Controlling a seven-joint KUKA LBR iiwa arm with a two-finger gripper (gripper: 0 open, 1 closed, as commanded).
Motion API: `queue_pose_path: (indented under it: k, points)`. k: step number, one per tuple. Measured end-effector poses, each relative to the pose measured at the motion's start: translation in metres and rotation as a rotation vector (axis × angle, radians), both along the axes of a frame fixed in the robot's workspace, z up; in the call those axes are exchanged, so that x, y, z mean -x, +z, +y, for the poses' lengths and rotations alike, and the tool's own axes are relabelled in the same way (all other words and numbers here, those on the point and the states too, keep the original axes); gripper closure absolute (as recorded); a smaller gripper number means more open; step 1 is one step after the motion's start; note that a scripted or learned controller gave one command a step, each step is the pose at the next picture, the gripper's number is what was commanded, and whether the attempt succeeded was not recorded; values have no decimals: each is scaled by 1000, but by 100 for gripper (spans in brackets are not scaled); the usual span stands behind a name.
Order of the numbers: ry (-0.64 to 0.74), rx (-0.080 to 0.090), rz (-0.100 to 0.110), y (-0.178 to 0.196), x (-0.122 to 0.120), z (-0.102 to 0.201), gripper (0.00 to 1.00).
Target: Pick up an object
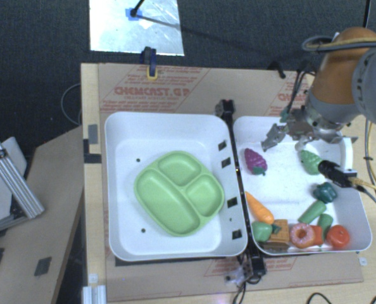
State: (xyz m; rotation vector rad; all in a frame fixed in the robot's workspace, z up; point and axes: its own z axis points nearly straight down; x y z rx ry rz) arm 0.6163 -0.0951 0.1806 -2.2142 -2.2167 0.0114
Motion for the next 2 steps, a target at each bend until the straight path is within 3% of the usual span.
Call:
queue_pose_path:
  k: [1, 2]
  points:
    - [2, 1, -13, 7, -3, 0, 0]
    - [5, 0, -7, -53, -8, 6, 0]
